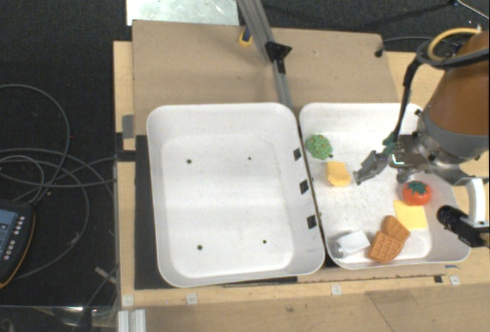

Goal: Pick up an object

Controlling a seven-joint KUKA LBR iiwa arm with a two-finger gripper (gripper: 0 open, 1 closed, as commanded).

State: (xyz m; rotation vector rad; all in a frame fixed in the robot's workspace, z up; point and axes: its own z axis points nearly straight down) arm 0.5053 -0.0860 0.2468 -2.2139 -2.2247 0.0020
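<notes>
The right bin holds several small toy foods. A green broccoli-like piece lies near its left wall, with a yellow cheese chunk just below it. A red tomato sits at the right, above a yellow slice. An orange waffle and a white block lie near the front rim. My gripper hangs over the middle of this bin, just right of the cheese chunk, fingers spread and open with nothing between them.
The left bin sits beside the right one, black clips along the shared wall. A grey pole slants across the bench at the back. Cables lie on the floor at the left.
</notes>
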